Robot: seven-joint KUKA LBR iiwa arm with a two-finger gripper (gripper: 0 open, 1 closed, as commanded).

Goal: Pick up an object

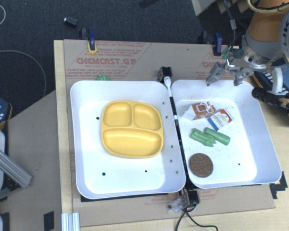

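Note:
My gripper (226, 77) hangs open above the far edge of the right bin (253, 143), its two fingers spread with nothing between them. Down in that bin lie a brown and white packet (203, 110), a small white, red and blue packet (219, 119), a green pickle-like piece (210, 136) and a round brown cookie (201, 164). All of them sit nearer the camera and to the left of the gripper. A yellow divided plate (132, 129) rests in the left bin (86, 143).
The bins stand on a brown board (130, 59) held by blue clamps (91, 38) at its far edge. A black bracket (165, 73) sits between the bins at the back. Cables and dark fittings lie to the right of the right bin.

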